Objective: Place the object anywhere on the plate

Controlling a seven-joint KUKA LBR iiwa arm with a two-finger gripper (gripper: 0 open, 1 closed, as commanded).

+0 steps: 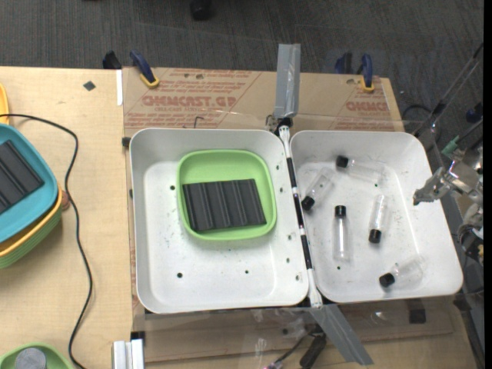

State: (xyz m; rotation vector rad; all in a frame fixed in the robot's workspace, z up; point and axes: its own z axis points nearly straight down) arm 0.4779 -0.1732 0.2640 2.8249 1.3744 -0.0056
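We find the task at its opening step: nothing has been picked up and nothing yet lies on the green plate (265,177), which sits in the left bin (154,275) with a dark ribbed pad (225,204) across its floor. The objects to be moved are clear vials with black caps, five by our count, scattered on the floor of the right bin (434,279). One vial (339,229) lies near the bin's middle, another (376,220) just to its right, one (315,189) near the divider, one (360,167) toward the far wall and one (401,273) at the near right corner.

The gripper (438,184) hangs at the right rim of the right bin. We cannot tell whether its jaws stand open or closed, and we see no vial in them. The nearest vials lie to its left, apart from it and not touching.

In our judgement the next move calls for choosing one vial, lowering over it and closing across its narrow body, since it may roll.
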